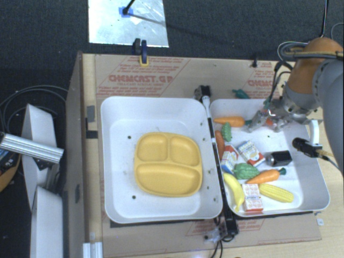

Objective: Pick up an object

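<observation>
The right bin (pixel 317 181) holds several toy foods. A carrot (pixel 229 121) lies at the back and a green piece (pixel 227 132) just in front of it. Further forward are a small white carton (pixel 250 152), a black object (pixel 279 157), a green leafy toy (pixel 245 171), a second carrot (pixel 265 176), a corn cob (pixel 277 193), a banana (pixel 234 190) and a red-and-white box (pixel 252 198). My gripper (pixel 265 121) hangs over the back of this bin, just right of the first carrot. It is open, with nothing between its fingers.
The left bin (pixel 115 144) bears a yellow divided plate (pixel 167 163). A black divider rail (pixel 212 144) runs between the bins. A teal item (pixel 241 94) lies on the cardboard behind the right bin. The arm (pixel 314 74) comes in from the upper right.
</observation>
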Available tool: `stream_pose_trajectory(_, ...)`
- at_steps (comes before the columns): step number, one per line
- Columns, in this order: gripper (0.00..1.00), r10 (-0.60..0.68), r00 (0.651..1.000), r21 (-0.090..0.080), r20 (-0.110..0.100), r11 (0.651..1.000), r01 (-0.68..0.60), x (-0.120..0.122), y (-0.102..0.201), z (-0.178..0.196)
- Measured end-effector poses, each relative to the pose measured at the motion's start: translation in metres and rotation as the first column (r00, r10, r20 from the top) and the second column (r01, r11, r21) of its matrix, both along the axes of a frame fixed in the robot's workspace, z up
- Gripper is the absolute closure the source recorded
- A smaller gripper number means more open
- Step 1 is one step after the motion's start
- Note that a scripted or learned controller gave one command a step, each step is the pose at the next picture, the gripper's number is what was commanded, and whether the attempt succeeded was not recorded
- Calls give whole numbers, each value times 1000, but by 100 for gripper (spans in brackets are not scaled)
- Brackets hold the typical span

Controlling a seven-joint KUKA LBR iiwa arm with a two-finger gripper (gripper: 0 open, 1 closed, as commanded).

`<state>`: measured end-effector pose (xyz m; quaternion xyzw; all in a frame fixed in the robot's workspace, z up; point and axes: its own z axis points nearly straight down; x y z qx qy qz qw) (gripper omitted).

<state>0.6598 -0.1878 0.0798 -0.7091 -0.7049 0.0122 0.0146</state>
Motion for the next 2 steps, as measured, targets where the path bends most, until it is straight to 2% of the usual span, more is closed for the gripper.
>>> stream_pose_trajectory(1,0,9,1000,-3,28,1000,-9,7,-15,4)
stream_pose_trajectory(2,100,12,999,-5,32,1000,-12,8,-15,15)
